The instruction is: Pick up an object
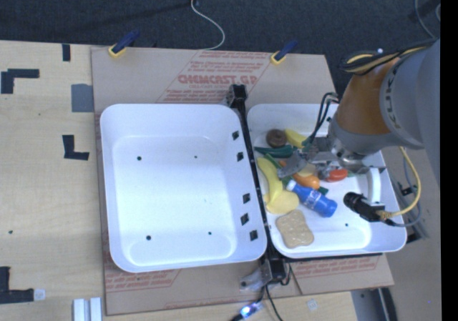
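Objects fill the right bin (390,241), and I see my gripper (295,164) down among them, near the bin's left wall and toward its far edge. I cannot tell how it is set: its dark metal tips blur into the clutter, and nothing shows clearly held. Just beside the tips, on the left, lies a yellow banana (268,171), running along the left wall. A small brown round object (276,138) sits beyond it, close to the far left corner. On the near side of the gripper is an orange piece (307,179), then a blue bottle (315,200) lying on its side toward the bin's middle. A tan biscuit-like object (295,229) rests near the near edge. The left bin (118,123) touches the right one along their shared wall.
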Motion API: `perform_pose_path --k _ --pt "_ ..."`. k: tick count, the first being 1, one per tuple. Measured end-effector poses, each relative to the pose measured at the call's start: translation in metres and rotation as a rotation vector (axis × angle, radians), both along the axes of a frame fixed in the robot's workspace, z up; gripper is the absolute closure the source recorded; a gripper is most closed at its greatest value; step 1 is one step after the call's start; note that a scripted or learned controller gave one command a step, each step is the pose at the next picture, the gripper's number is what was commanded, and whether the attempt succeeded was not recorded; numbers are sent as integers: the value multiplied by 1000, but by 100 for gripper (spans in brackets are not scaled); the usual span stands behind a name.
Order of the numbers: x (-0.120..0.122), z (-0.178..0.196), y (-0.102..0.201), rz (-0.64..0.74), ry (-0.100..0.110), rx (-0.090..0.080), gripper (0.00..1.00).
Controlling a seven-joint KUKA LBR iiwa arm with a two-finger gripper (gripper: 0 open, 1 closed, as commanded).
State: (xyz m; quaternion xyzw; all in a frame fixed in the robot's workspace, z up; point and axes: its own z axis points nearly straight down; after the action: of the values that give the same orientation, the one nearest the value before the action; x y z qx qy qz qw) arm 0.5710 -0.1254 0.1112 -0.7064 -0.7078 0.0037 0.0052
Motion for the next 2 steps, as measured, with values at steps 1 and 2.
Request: perform_pose_path --k 1,2 --pt "47 -29 -6 1 -12 -3 0" --pt "1 -25 -10 -2 -14 -2 0"
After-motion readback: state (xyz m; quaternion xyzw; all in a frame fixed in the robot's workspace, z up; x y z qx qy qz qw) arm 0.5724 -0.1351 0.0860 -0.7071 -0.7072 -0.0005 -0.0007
